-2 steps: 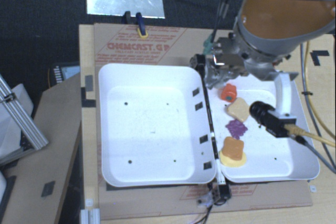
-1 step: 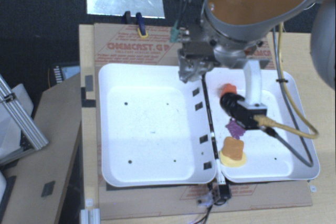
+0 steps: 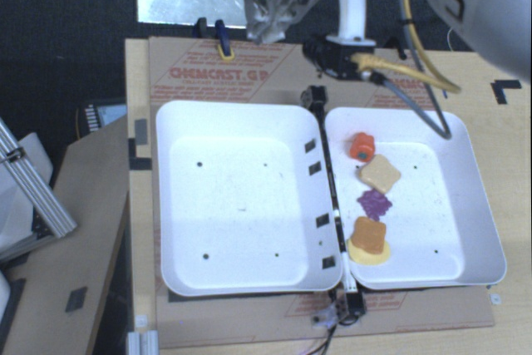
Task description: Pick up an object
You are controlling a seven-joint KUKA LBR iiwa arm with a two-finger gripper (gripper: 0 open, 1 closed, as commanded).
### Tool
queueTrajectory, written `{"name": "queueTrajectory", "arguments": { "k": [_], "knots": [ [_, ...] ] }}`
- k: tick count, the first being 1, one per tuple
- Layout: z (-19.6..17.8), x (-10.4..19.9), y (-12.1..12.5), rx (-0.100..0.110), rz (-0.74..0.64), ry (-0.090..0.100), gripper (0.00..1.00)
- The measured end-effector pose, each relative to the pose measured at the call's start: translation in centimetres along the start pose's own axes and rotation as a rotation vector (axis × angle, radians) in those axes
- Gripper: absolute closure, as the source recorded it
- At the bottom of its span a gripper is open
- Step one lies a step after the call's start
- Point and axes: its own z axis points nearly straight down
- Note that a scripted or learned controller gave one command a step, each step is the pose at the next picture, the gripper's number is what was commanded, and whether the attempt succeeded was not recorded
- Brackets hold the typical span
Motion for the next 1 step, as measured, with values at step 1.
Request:
{"name": "queueTrajectory", "arguments": {
  "k": [1],
  "knots": [
    [0.29, -0.27, -0.30, 0.010, 0.003, -0.003, 0.00]
  ]
}}
